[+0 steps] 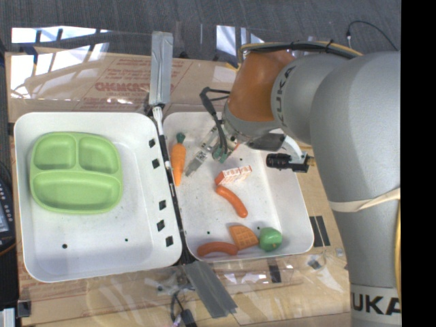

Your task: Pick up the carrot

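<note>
The carrot lies along the right bin's left wall, stem up. The tool hangs just beside it, fingers parted, nothing held. It should be shifted left over the carrot's middle and closed across its width. The surface is brown, with dark carpet beyond.

Bright, even light; glare behind bins

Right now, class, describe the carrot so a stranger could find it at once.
Look in the right-hand bin, along its left wall by the divider. The carrot lies there lengthwise, green top pointing away. It is tapered and leaf-topped, unlike the two sausages lying further right.
</note>
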### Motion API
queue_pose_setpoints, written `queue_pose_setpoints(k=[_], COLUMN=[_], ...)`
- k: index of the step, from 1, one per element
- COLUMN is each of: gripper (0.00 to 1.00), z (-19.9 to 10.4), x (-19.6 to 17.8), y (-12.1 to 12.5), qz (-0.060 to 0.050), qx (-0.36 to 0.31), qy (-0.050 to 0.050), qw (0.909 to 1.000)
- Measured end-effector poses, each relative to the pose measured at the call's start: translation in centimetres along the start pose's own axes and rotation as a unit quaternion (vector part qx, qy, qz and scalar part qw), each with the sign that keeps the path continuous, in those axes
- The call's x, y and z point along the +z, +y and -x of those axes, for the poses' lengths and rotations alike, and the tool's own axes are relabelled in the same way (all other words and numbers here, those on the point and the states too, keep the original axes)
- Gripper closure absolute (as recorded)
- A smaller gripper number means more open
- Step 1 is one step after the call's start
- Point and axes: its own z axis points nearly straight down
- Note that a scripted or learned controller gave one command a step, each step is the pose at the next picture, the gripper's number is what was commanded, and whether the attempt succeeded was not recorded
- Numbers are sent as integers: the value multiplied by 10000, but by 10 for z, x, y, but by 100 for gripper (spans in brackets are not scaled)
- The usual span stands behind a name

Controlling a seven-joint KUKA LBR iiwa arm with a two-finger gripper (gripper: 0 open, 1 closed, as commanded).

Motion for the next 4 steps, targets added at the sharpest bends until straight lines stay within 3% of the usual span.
queue_pose_setpoints(k=[1, 2, 3, 4], gripper=[0, 0, 0, 0], z=[-7, 7, -7, 12], x=[1, -1, 1, -3], y=[3, -5, -5, 12], qz=[-1, 4, -15, 0], qx=[-2354, -974, 665, -116], qy=[17, -8, 25, -1], qw=[9719, 9952, 9978, 9999])
